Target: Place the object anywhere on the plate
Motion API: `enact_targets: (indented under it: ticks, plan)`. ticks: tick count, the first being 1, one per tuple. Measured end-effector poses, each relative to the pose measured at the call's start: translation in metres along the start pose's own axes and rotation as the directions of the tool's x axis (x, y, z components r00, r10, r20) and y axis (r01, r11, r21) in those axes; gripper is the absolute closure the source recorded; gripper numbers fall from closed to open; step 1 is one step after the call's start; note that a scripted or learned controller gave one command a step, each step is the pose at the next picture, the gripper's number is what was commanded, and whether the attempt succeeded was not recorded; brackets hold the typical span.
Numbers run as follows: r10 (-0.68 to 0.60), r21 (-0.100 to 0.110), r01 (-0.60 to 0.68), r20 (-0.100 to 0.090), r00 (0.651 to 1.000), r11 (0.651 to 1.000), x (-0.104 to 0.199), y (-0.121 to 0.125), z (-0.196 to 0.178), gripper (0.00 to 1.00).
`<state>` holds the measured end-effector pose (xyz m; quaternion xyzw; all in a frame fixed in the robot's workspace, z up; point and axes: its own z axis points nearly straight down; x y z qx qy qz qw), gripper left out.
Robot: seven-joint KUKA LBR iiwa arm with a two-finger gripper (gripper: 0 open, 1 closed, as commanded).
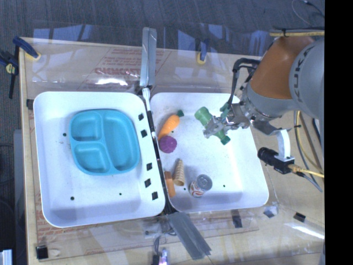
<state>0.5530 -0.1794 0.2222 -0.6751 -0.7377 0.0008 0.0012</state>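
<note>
Two white bins on bench; gripper [216, 127] over green cylinder [205, 116] in right bin [242, 170], finger state unclear. Looks light, rigid, maybe slippery: grab mid-body. Blue plate [103, 141] left.

Two white bins side by side: left bin [49, 203], right bin [242, 186]. In the right bin, an orange carrot [169, 125] touching a purple ball [168, 144]. Near the front wall, an ice cream cone [178, 172] beside a small can [201, 185].
</note>
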Motion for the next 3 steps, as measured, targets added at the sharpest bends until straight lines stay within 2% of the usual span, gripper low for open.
enact_targets:
  ticks: [1, 2, 3]
  plan:
    - [-0.243, 0.002, 0.243, -0.001, 0.97, 0.97, 0.052, 0.04, 0.027, 1.0]
    - [-0.342, 0.002, 0.342, 0.0, 0.94, 0.94, 0.138, 0.074, 0.012, 1.0]
    - [-0.342, 0.002, 0.342, 0.0, 0.94, 0.94, 0.138, 0.074, 0.012, 0.0]
